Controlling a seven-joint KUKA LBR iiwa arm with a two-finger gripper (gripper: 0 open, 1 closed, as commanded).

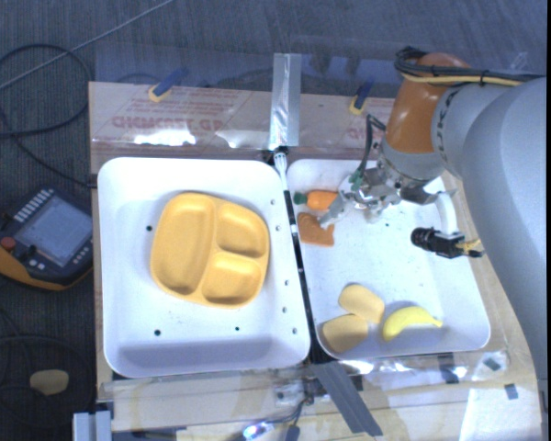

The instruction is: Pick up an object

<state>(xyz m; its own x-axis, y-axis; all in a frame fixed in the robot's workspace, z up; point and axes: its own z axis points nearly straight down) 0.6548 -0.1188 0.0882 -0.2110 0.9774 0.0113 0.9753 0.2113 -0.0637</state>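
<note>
Grey arm [507, 154] (orange band [415, 110] above wrist)

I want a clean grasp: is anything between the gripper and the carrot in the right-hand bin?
Nothing visible. The gripper sits just right of the carrot in the view, with no object between them. An orange slice lies just below the carrot, close by but not in the gap.

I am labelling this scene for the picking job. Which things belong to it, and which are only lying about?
Job: gripper, carrot, orange wedge, banana, two pale lumps, right bin.
Lying about: yellow divided tray, left bin, handheld controller.
</note>
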